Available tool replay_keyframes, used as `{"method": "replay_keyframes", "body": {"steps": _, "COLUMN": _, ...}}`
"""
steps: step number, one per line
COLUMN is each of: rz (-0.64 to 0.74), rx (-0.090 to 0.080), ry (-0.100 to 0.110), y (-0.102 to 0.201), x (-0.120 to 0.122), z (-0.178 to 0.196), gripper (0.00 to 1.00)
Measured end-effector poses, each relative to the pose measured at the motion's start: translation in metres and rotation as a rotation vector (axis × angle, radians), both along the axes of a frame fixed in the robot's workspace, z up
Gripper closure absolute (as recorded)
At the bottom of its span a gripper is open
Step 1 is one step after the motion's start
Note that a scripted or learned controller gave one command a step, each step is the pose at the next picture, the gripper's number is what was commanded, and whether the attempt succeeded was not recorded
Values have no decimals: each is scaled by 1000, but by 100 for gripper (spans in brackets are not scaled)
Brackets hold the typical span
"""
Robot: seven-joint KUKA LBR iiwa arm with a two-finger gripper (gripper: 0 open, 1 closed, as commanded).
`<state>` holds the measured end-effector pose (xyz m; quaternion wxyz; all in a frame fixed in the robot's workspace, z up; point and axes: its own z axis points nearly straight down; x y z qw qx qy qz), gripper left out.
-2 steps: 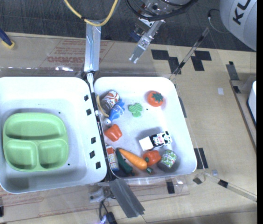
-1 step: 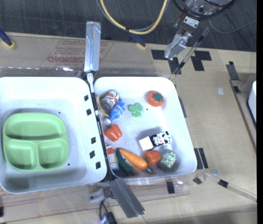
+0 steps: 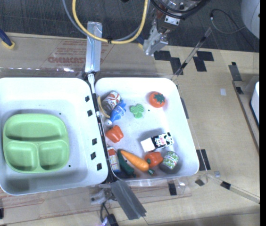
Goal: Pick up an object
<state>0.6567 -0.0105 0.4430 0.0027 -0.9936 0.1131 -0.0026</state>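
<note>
- Objects for the pick all lie in the shallow white right-hand bin (image 3: 182, 126); the easiest target, to my eye, is the small round red toy tomato with a green top (image 3: 156, 99), lying alone at about 1 o'clock in that bin.
- Your two-finger gripper (image 3: 153, 44) hangs above the bench beyond the bin's far rim, at roughly 12 o'clock from the tomato, and carries nothing; whether it is released or clenched I cannot tell at this size.
- Prefer the tomato or the flat green leafy toy (image 3: 137, 109) just at its 8 o'clock, since both have bare bin floor around them.
- Avoid the crowded 6 o'clock corner, where the orange toy carrot (image 3: 134, 160), a red toy vegetable (image 3: 154, 158) and a grey-green rounded toy (image 3: 170, 160) touch one another; fingers would likely wedge there.
- Come down straight over the tomato's middle, keeping clear of the wall at its 3 o'clock.
- Leave alone the white left-hand bin (image 3: 1, 93), which holds the pale green divided plastic tray (image 3: 35, 142).
</note>
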Motion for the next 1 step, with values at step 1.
{"method": "replay_keyframes", "body": {"steps": 1, "rz": 33, "rx": -1, "ry": 9, "y": 39, "x": -1, "z": -58, "gripper": 100}}
